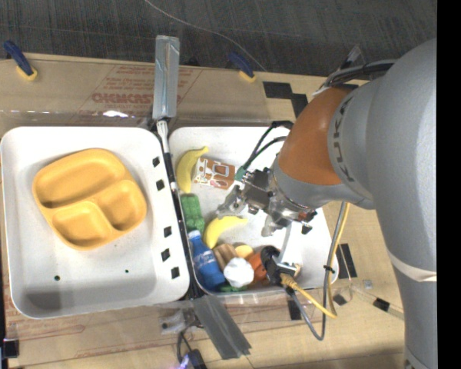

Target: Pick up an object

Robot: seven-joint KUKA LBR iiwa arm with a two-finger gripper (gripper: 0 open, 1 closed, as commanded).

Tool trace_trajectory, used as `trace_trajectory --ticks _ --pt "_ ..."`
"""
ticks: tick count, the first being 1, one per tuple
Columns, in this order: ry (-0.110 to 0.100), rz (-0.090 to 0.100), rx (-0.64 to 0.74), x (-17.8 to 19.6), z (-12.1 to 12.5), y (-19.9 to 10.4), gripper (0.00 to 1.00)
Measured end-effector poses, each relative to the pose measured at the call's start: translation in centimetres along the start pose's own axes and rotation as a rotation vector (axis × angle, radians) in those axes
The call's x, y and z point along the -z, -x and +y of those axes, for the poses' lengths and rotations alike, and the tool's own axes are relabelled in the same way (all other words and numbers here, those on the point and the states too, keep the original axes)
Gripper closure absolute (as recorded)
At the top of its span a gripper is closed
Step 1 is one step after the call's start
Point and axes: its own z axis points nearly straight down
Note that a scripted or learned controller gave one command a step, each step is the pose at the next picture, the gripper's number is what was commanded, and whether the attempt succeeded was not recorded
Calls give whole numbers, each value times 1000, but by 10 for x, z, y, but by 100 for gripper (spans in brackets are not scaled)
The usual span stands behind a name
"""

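My gripper (251,207) hangs low over the middle of the right bin (238,138), under the grey arm with its orange band. Just left of and below it lies a yellow banana (223,227). A second banana (186,167) rests near the bin's far left side, next to a small brown-and-white box (214,174). A green block (192,210) lies along the left wall. At the near end sit a blue bottle (205,261), a white ball (237,271) and an orange piece (258,266). Nothing shows as held.
The left bin (31,283) holds a yellow divided plate (88,197). A grey clamp bar (165,75) stands at the far end of the wall between the bins. A yellow cable (323,302) trails near the right bin's front right corner.
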Motion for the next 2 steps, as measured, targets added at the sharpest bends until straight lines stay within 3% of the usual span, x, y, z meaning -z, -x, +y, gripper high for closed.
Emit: trace_trajectory --ticks 1,2 --pt "8 9 -228 -94 -8 17 0" --pt "-3 1 -582 -100 73 19 0"
